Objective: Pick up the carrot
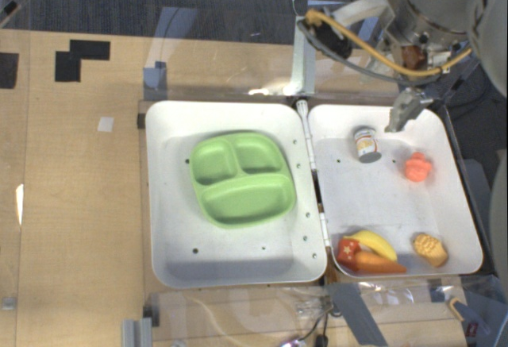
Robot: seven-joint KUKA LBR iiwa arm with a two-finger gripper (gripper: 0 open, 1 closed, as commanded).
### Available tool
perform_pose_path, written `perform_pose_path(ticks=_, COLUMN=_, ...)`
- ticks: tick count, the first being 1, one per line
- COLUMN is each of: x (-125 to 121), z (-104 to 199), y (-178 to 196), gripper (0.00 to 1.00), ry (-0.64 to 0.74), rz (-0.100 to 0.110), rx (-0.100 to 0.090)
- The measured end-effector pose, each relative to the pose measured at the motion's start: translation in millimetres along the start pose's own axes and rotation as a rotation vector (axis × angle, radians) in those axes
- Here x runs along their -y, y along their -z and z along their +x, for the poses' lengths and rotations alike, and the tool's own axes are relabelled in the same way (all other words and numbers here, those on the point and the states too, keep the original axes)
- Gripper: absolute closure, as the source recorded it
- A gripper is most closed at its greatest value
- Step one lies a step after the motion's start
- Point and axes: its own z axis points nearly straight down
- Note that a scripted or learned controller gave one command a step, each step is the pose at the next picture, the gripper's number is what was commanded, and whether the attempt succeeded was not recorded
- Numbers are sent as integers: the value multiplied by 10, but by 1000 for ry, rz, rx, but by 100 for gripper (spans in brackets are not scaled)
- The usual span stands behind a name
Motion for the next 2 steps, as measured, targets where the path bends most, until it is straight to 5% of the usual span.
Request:
perform_pose_path(ticks=1, x=1, z=16, y=103, gripper=100, ry=3, rz=-2, rx=-1)
perform_pose_path(ticks=2, x=40, z=550, y=-11, gripper=100, ry=511, rz=-1, rx=3)
